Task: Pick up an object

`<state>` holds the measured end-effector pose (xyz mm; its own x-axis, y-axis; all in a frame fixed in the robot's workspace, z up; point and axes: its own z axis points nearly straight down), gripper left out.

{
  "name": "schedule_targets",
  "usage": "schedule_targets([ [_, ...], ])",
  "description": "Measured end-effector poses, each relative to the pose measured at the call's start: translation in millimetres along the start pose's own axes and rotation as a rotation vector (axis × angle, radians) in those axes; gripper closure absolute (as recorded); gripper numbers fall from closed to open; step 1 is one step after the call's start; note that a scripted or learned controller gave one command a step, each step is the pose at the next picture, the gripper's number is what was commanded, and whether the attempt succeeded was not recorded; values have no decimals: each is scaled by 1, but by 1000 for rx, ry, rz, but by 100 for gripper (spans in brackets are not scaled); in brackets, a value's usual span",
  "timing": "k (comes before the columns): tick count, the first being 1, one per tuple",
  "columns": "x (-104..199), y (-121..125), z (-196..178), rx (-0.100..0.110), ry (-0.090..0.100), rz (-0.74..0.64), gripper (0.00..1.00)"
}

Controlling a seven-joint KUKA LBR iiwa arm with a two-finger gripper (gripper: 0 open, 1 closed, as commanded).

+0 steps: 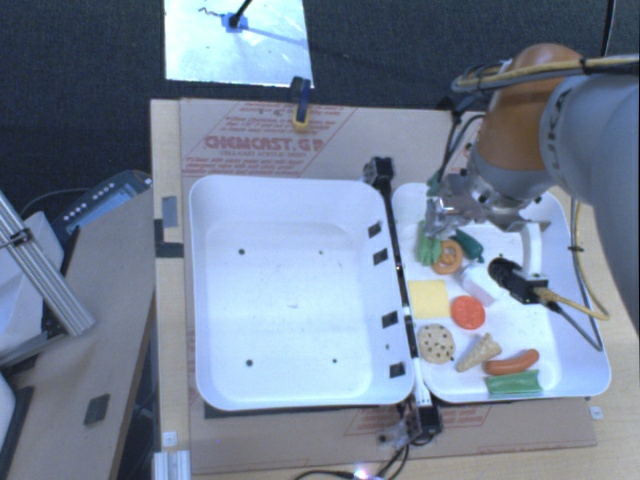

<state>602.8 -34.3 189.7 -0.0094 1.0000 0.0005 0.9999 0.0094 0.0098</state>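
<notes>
Nearest, a green block (pixel 513 382) lies well apart from the claw (pixel 437 218), whose grip state cannot be told.

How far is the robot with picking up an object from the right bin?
Done: the arm has reached the right bin, and the tool is low over the green piece and the pretzel. In hand: nothing visibly gripped. Left: grasp and lift; the cheese, tomato and cookie lie untouched.
</notes>
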Motion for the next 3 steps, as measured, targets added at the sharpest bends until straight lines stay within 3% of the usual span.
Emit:
schedule_targets([
  [1, 26, -40, -224, -8, 0, 2, 100],
  [2, 44, 73, -260, -1, -3, 2, 100],
  [3, 108, 70, -333, 2, 1, 0, 100],
])
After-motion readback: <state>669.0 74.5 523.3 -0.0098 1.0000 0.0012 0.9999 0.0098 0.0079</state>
